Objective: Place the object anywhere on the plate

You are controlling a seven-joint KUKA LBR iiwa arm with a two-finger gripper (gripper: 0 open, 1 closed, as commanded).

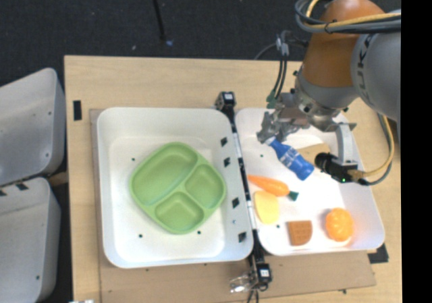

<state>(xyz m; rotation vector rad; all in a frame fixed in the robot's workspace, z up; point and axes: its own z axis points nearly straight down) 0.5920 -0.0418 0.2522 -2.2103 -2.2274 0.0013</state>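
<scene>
Camera view: arm over the right bin, green plate [177, 187] in the left bin.
Gripper [273, 130] sits at the upper end of a blue bottle [293, 159]; whether its fingers are open or closed I cannot tell. Nearby in the right bin [370, 226] lie 1 carrot [269, 185], 1 yellow piece [266, 207], 1 brown piece [300, 231] and 1 orange [339, 224].
</scene>
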